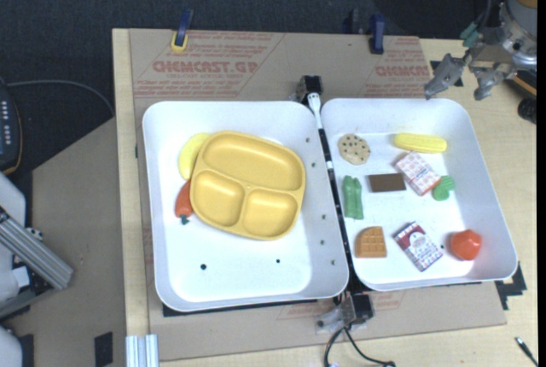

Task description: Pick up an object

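Right bin [490,212], near edge: red tomato [466,245] at 4 o'clock, red-white carton [420,245] beside it, waffle [370,242] at 7. Mid: green pepper [351,196], brown chocolate bar [386,183], second carton [416,172] touching small green piece [442,189]. Far: cookie [353,148] at 11, corn cob [420,142] at 1. Left bin [162,186]: yellow 3-compartment tray [246,184] over banana [190,154] and red-orange piece [183,201]. Gripper [465,81] beyond right bin's far rim at 1 o'clock, fingers spread, holding nothing.
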Action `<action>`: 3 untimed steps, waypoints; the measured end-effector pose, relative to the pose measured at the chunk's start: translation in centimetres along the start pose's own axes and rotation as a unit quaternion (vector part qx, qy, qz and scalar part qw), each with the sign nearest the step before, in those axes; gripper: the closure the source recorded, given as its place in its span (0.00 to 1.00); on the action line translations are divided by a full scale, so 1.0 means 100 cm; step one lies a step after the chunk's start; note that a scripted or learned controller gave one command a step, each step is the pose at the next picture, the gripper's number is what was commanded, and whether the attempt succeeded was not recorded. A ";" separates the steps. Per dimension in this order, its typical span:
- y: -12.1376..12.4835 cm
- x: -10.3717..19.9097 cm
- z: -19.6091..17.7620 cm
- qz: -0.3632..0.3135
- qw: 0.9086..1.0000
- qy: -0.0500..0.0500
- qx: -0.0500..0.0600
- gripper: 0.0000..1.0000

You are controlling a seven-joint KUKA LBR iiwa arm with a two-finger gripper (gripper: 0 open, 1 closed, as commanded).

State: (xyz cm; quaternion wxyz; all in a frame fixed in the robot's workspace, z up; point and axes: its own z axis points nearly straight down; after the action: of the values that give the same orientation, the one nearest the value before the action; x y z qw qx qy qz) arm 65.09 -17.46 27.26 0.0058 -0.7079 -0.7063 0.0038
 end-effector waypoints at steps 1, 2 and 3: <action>0.002 0.000 -0.008 -0.001 1.000 -0.001 -0.007 0.00; 0.002 0.000 0.034 -0.001 1.000 -0.001 -0.004 0.00; 0.001 -0.003 0.097 -0.001 1.000 -0.001 -0.004 0.00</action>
State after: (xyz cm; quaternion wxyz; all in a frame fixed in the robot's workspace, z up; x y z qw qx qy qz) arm 65.05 -17.75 17.56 0.0027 -0.7071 -0.7071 0.0019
